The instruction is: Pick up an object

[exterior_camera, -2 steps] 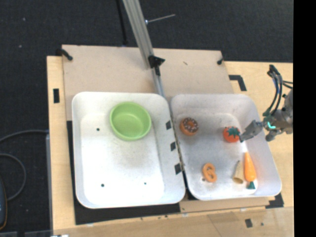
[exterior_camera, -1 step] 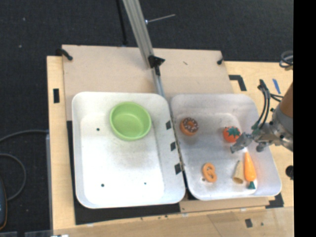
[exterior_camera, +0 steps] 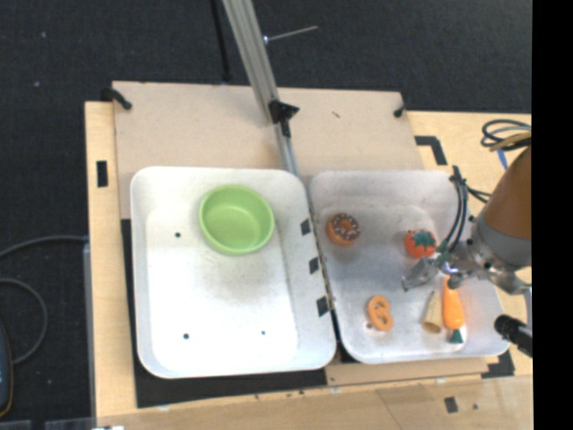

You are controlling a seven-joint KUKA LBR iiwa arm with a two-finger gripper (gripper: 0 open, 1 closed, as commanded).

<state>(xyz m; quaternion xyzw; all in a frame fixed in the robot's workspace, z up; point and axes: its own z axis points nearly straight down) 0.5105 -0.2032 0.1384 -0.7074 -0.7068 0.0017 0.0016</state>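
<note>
My gripper [exterior_camera: 431, 273] hangs low over the right bin [exterior_camera: 376, 191], reaching in from the right edge. It sits just below a red and green tomato-like toy [exterior_camera: 418, 243] and just above an orange carrot [exterior_camera: 453, 309]. A tan cone [exterior_camera: 433, 314] lies beside the carrot. Further left in the same bin are a brown round donut-like toy [exterior_camera: 342, 229] and an orange pretzel shape [exterior_camera: 380, 313]. I see nothing lifted from the bin floor.
The left bin [exterior_camera: 161, 330] holds a green bowl [exterior_camera: 236, 219] near its back. A slanted metal pole [exterior_camera: 258, 61] rises behind the bins. Cables [exterior_camera: 503, 134] lie at the right, near the arm's orange band [exterior_camera: 512, 200].
</note>
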